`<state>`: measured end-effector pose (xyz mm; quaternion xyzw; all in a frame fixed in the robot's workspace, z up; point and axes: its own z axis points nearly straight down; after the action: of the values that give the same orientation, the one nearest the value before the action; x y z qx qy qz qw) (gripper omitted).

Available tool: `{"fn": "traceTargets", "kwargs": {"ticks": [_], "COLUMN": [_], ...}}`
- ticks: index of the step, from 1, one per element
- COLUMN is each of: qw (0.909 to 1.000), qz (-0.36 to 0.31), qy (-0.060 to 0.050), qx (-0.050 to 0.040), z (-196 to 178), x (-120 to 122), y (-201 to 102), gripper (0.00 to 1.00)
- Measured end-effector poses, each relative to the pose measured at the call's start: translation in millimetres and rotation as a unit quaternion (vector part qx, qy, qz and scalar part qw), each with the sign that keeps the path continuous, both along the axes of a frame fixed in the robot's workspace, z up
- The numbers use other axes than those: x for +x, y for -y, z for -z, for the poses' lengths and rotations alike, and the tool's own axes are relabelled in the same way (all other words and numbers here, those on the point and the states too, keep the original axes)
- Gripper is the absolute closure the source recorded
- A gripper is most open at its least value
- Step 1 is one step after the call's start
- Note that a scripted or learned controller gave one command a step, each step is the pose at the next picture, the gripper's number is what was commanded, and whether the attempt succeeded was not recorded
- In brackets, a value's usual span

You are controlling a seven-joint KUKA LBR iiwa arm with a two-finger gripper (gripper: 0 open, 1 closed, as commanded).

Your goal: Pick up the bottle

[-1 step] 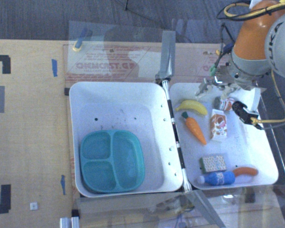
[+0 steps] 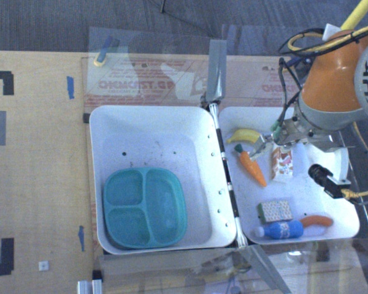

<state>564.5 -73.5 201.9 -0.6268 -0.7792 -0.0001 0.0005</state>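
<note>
Hovering at the right bin's far edge, beside a yellow banana [image 2: 243, 136]: grey two-finger gripper [image 2: 281, 135], finger state impossible to tell, perhaps blurred. Lying well apart, at the near rim: blue-labelled plastic bottle [image 2: 283, 229].

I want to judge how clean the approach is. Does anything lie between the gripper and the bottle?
The gripper sits at the far side of the right bin; the bottle lies at the near edge. A small carton and a speckled sponge lie between them, the sponge just behind the bottle.
</note>
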Motion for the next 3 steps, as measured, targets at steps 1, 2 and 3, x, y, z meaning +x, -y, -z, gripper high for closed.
{"fn": "traceTargets", "kwargs": {"ticks": [1,2,3], "qw": [0.9969,0.9940,0.9940], "qz": [-0.078,-0.109,-0.109], "qy": [0.000,0.001,0.001], "qx": [0.0000,-0.0001,-0.0003], "z": [-4.6,39.9,39.8], "x": [-70.4,-85.4,-85.4], "y": [33.5,71.1,71.4], "gripper": [0.00,0.00,0.00]}}
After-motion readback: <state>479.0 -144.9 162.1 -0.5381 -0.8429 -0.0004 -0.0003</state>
